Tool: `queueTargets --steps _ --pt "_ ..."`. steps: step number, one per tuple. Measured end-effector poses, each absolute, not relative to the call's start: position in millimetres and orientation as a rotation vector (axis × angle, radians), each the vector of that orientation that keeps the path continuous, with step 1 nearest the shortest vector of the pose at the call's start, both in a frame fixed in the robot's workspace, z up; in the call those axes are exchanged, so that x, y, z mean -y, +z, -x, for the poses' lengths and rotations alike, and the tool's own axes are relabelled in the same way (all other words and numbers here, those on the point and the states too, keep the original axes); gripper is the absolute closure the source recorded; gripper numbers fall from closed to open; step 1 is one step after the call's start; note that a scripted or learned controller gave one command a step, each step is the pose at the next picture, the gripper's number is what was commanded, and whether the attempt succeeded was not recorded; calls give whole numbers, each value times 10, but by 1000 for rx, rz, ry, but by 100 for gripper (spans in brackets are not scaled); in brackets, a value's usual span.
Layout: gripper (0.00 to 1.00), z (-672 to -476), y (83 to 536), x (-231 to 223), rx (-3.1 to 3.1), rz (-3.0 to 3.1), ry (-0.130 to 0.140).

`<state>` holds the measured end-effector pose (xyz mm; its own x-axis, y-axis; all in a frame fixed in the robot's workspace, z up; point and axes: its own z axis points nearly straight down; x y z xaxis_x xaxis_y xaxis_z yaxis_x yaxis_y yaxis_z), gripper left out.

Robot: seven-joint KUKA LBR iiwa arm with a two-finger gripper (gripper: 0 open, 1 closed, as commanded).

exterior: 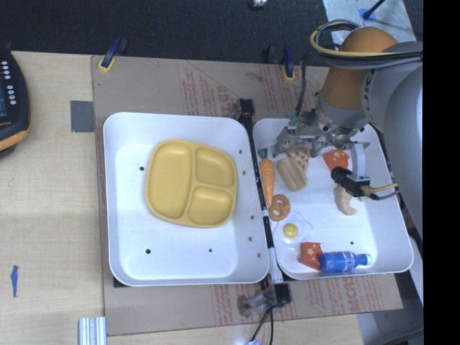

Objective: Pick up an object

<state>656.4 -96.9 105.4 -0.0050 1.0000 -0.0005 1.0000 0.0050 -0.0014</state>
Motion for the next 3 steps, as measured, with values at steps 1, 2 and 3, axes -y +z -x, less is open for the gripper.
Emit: queueTargets --steps 1,2,3 --pt "0 -6565 1082 1030 2225 2218 2" --pt "100 -6571 1192 1031 2229 2216 3" --pt "0 -6569 1186 1032 2229 2215 4"
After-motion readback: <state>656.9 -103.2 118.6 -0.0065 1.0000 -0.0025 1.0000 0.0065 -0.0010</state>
